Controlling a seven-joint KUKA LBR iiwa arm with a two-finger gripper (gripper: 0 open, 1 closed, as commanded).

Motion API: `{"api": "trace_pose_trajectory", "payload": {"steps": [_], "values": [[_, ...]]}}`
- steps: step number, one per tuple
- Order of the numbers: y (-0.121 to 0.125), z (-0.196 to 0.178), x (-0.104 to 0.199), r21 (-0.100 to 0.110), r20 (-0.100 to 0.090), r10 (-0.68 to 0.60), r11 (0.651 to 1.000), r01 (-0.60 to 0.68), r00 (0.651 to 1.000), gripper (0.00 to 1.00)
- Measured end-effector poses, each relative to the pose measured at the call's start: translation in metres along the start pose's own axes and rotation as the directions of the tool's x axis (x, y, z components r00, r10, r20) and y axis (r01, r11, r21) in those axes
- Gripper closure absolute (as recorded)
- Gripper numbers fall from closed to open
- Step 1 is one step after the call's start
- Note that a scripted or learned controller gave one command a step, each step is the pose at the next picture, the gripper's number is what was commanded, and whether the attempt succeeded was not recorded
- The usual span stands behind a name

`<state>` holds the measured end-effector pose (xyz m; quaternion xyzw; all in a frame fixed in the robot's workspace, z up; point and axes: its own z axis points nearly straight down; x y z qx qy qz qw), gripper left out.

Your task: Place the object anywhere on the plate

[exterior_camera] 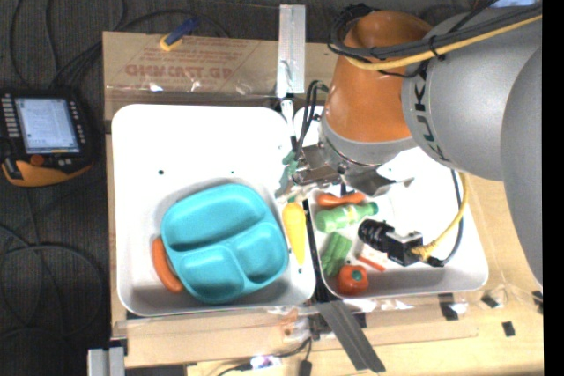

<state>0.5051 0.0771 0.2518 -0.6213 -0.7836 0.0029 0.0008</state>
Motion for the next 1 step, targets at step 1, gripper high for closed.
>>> {"api": "trace_pose_trajectory", "payload": {"steps": [1], "values": [[0.0, 0.0, -0.0001, 0.0, 0.001, 0.0, 1.0, 0.0, 1.0, 0.0]]}}
